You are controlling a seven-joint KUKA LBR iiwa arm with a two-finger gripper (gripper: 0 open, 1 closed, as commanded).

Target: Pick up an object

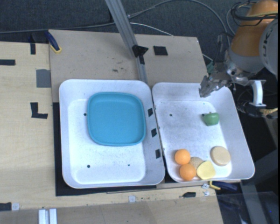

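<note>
From the camera view, I judge the pick as barely begun. My end effector [206, 90] hangs over the far rim of the right bin [177, 125], and nothing sits between its fingers; whether they are spread or closed I cannot tell from this angle. Every candidate lies loose in that bin. The green object [210, 119] is nearest, just beside and below the end effector, apart from it. Well apart, in the near corner, cluster two orange balls [182, 157], a yellow piece [206, 170] and a beige disc [220, 156], touching or nearly so. Approach, closing and lift are all left to do.

The bins look like smooth white moulded plastic with rounded corners, lightly speckled. The left bin [74, 139] carries a blue square plate [116, 118], matte, with soft corners. The balls look round and smooth, the beige disc flat and pale, and the green object small and lumpy. The desk [18, 125] is pale wood-toned board with dark tape marks.
</note>
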